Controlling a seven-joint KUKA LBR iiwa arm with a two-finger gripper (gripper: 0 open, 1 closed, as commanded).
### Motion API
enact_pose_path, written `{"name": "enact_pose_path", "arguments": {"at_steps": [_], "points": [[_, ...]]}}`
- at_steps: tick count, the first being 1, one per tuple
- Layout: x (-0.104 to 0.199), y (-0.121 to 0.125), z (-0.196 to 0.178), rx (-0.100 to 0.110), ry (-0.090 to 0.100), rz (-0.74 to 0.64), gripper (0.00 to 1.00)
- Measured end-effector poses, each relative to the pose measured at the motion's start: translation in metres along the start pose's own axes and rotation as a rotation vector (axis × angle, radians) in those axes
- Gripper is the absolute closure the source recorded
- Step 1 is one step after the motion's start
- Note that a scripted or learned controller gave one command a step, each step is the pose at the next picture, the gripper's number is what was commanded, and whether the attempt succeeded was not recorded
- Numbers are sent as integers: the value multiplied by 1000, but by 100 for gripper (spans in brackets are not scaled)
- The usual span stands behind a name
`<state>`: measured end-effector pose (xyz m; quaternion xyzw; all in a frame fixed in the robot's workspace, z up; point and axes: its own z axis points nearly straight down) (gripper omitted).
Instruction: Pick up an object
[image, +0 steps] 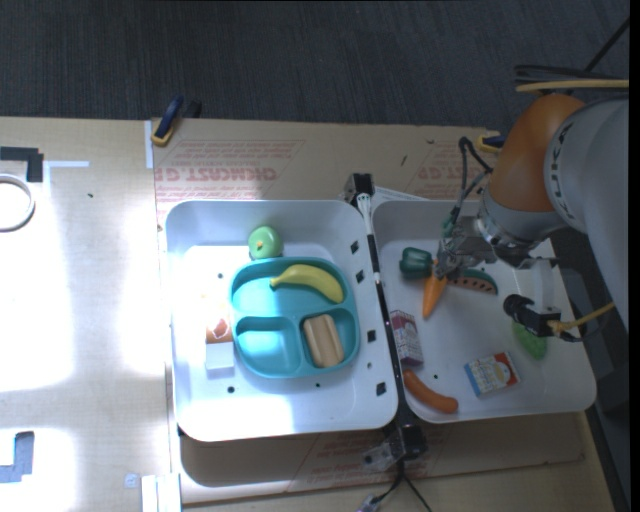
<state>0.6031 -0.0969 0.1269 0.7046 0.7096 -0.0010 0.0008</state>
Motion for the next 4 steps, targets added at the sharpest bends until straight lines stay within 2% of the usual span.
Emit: {"name": "enact_pose_path", "arguments": {"at_steps": [1, 2, 3, 4], "points": [[0, 0, 0, 0, 0, 0, 0], [0, -22, 35, 1, 2, 8, 0], [-1, -22, 25, 1, 1, 6, 100], [55, 17, -65, 0, 1, 5, 100]]}}
